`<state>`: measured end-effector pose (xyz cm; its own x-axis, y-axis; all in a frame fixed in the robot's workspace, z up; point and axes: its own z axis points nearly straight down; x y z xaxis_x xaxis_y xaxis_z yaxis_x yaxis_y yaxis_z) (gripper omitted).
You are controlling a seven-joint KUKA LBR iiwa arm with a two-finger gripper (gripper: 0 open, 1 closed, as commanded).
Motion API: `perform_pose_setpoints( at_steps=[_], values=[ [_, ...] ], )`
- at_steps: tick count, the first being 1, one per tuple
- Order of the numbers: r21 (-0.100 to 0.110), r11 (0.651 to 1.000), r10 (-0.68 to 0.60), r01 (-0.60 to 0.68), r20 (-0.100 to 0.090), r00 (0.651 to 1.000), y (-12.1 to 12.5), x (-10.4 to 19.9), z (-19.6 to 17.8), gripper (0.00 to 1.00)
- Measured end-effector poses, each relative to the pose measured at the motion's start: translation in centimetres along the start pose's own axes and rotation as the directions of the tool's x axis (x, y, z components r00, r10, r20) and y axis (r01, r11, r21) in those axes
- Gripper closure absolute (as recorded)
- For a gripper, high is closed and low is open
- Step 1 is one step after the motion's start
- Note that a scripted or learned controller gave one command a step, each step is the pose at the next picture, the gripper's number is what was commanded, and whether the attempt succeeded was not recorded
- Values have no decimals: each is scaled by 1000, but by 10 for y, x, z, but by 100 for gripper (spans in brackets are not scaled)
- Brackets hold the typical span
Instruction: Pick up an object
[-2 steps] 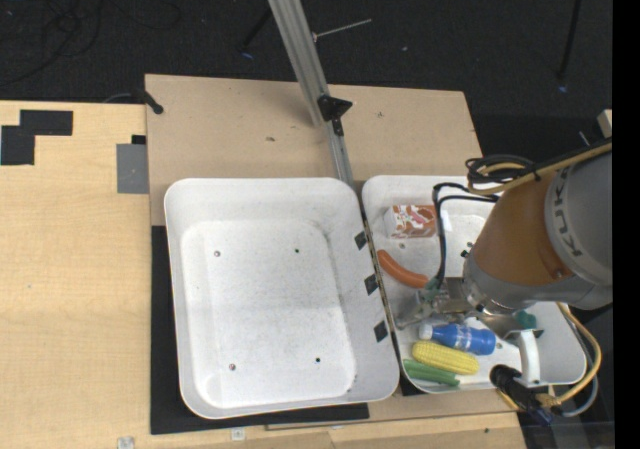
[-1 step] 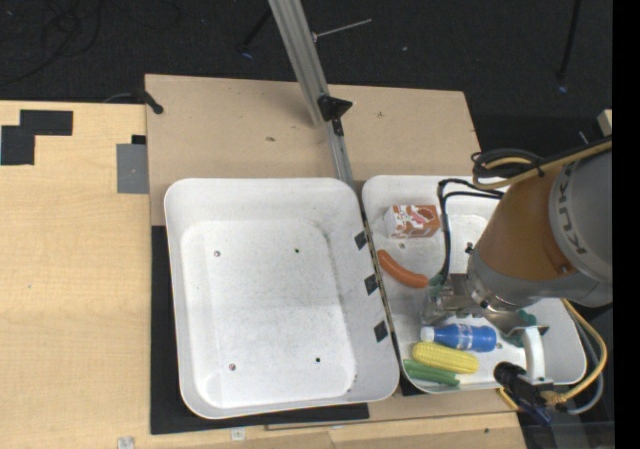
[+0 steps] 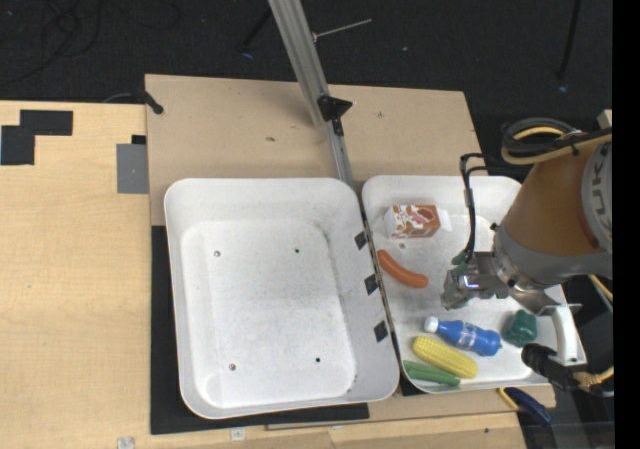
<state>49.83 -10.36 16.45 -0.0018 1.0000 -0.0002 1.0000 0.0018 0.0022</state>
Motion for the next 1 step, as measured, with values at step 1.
perform_pose_setpoints(
  at_steps=[1],
  values=[
    [0, 1000, 1, -1, 0, 1000, 0, -5, -43, 100]
  ],
)
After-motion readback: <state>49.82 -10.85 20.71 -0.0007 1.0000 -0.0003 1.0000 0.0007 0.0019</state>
